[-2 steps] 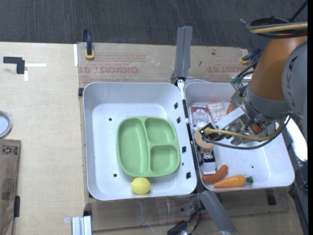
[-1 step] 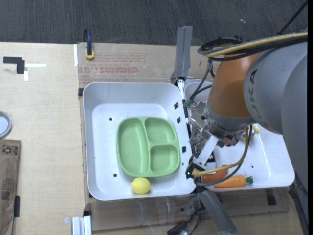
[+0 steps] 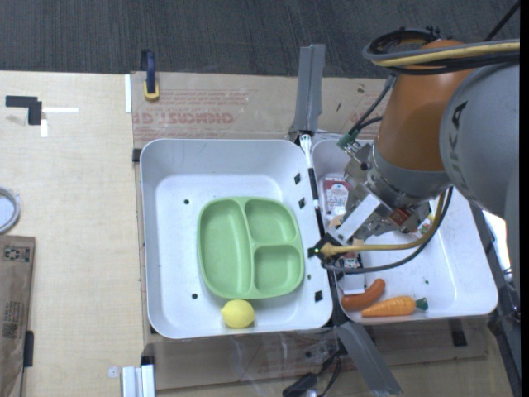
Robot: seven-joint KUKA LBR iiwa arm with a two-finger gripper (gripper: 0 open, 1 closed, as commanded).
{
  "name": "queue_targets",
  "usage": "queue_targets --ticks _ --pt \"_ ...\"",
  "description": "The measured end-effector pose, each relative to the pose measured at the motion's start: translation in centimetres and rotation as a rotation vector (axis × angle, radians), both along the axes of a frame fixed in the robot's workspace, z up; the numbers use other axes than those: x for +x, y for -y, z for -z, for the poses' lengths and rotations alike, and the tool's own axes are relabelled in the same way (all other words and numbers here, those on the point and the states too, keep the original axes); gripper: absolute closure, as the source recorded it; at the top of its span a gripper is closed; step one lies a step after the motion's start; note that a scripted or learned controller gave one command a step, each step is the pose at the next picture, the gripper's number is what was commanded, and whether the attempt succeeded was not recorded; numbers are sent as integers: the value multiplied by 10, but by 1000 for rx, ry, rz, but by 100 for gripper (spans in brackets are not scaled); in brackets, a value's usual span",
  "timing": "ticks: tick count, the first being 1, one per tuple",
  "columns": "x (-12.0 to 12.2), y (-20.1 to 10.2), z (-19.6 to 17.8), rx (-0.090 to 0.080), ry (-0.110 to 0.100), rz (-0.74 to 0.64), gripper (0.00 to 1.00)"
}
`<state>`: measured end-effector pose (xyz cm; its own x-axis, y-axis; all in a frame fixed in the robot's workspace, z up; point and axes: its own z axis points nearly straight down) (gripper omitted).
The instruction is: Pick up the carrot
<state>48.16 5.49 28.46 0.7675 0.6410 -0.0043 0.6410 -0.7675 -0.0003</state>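
Observation:
The carrot (image 3: 388, 307), orange with a small green stub at its right end, lies flat near the front edge of the right bin (image 3: 463, 292). My gripper (image 3: 350, 259) hangs low over the left part of that bin, behind and to the left of the carrot and apart from it. The bulky wrist hides most of the gripper.
A reddish sausage (image 3: 364, 294) lies just left of the carrot, almost touching it. A red and white carton (image 3: 336, 195) stands at the back left of the right bin. The left bin (image 3: 161, 222) holds a green divided plate (image 3: 216, 251) and a yellow lemon (image 3: 238, 313).

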Motion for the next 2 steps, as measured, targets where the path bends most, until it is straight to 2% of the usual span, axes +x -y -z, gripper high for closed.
queue_targets --ticks 1,2 --pt "-3 -43 -113 -1 4 389 100" --pt "2 19 -93 -1 -2 -35 100"
